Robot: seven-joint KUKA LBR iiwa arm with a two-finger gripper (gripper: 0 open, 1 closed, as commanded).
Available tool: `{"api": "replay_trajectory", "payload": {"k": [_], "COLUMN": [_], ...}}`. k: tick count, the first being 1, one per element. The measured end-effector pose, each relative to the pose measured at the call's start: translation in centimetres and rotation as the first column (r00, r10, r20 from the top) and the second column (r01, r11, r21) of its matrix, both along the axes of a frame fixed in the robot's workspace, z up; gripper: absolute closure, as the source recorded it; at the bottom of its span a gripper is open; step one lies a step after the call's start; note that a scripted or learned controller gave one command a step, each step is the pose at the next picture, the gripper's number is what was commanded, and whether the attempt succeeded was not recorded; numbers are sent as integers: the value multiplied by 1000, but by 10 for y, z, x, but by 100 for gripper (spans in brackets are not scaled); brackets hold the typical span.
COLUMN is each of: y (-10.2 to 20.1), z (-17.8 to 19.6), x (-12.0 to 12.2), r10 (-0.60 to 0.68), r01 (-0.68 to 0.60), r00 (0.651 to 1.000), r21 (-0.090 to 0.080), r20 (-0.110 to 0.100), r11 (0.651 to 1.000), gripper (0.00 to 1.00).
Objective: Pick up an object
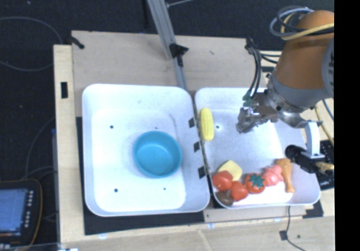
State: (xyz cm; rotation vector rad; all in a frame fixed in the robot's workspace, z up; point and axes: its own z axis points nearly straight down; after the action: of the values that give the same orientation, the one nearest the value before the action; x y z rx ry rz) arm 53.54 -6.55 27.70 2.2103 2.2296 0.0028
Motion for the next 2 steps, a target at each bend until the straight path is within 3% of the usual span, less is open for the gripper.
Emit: {"api": "replay_trajectory", "payload": {"k": [1, 2], "y": [54, 102], "z": [-8, -14], "x": [20, 17], "r10": [0, -1], "r01": [0, 1], "r00": [1000, 1000], "r21": [1, 2], "r20": [-2, -9], "r11": [1000, 1000], "gripper": [100, 100]}}
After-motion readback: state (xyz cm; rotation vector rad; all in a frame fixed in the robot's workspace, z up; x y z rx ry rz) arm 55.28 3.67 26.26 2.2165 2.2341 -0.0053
